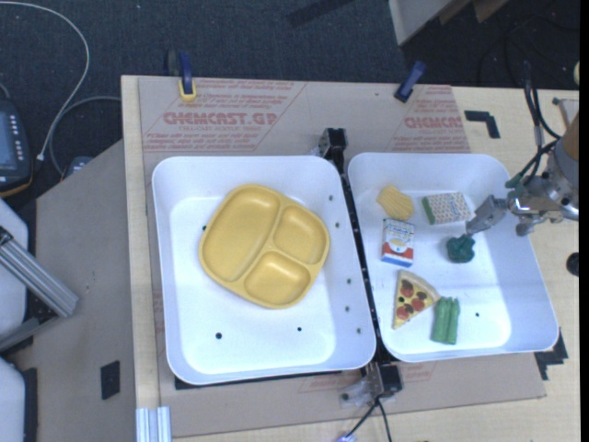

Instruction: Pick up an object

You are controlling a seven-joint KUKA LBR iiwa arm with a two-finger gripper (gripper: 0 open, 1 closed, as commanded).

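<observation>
End effector (477,221): reaches into the right bin (529,288) from its right rim; whether its fingers are spread or pressed together cannot be told. Dark green lump (460,249): lies just below its tip, nearest of the bin's toys, compact, no clear long axis.

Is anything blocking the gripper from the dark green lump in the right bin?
Nothing visible. The gripper sits just up and right of the small dark green rounded lump in the shallow white right bin. The speckled green-edged block lies off to the left.
</observation>
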